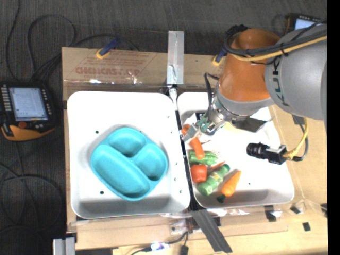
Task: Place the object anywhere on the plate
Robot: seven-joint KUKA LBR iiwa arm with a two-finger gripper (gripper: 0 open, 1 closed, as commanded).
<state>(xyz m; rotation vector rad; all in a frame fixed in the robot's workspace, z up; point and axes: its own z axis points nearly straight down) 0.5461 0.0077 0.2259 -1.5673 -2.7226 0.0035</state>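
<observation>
- You have the blue plate [129, 162] with three sections lying in the white bin on the left of the frame [90, 110], a little below that bin's middle and turned at a slant.
- The toy food is all in the white bin on the right of the frame [265, 180], bunched against its left wall.
- Look at the top of that bunch: a carrot [196, 147] lies there with its thick end up.
- Below the carrot sit a green piece [211, 157], a red piece [198, 172] and a second green piece [213, 183], packed so that they touch one another.
- A second carrot [231, 182] lies at the right edge of the bunch, slanted, near the lower rim.
- A small orange bit [185, 129] shows by the bin's left wall, above the first carrot.
- Your gripper [204, 125] hangs over the upper left part of the right-hand bin, just above the first carrot.
- You cannot tell from here whether the gripper is released or clenched, nor whether it grasps anything.
- The grey arm with its orange band [249, 68] comes in from the upper right of the frame.
- A handheld screen [24, 106] lies on the floor at the far left.
</observation>
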